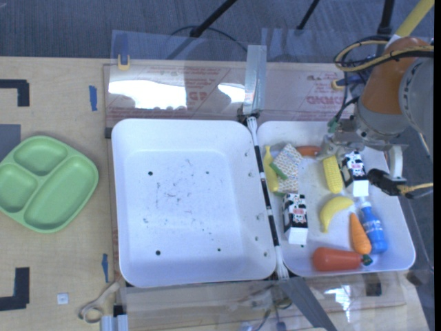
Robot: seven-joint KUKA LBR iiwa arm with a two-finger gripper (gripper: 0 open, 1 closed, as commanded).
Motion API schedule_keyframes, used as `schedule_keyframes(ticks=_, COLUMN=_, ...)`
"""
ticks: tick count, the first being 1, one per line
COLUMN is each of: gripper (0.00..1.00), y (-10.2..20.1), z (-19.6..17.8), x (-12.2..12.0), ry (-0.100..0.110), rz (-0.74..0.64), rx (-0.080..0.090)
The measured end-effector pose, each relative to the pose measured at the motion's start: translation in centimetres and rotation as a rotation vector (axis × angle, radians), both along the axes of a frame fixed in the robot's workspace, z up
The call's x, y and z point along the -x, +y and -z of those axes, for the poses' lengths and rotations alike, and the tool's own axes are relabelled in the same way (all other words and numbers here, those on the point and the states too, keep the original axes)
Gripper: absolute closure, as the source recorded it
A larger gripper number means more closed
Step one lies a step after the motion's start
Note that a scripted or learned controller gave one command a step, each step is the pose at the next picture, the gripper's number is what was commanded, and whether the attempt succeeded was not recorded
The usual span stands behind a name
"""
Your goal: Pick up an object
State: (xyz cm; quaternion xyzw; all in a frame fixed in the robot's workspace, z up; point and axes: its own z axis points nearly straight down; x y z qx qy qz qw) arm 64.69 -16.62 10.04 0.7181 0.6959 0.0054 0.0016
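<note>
Gripper [342, 145] low at twelve o'clock of the right bin [403, 261], over the corn cob [333, 173]; grip state impossible to tell. Risky: crowded there, so could nudge the cow-print carton [354, 165] or close on nothing.

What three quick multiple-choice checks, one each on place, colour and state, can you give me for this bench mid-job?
1. Where do the toys lie?
A. right bin
B. left bin
C. green plate

2. What colour is the bottle?
A. red
B. blue
C. black

3. How does the banana lie?
A. on the bin floor
B. lifted in the air
C. on the green plate

Key: 1 A, the corn and the carrot lie in the right bin. 2 B, the bottle is blue. 3 A, the banana rests on the bin floor, apart from the arm.
</note>
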Motion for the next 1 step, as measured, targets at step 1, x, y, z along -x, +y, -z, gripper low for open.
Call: schedule_keyframes(ticks=1, gripper=1.0, y=1.23, z=-10.37, x=0.5, ry=0.007, rz=-0.073, rx=0.006)
